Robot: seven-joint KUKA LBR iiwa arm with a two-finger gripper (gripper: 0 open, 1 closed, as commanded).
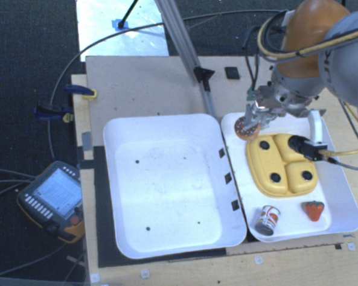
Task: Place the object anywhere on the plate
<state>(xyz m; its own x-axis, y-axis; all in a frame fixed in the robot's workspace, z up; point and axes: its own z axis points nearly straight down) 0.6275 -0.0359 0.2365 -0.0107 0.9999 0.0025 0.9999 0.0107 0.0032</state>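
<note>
The gripper hangs at the right bin's far left corner, a small round donut-like object at its tip. Whether the claw actually clasps it, I cannot tell. The yellow plate lies just beside, ready for the drop.

Donut beside yellow plate, right bin.

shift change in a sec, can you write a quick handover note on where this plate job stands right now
End effector: over the right bin's far left corner, right above a round brown donut-like object; grip can't be confirmed.
Yellow sectioned plate: middle of the right bin.
Also in that bin, at its near edge: a small can on its side and a strawberry.
Done: nothing on the plate yet.
Left: get the object onto the plate and release.
</note>
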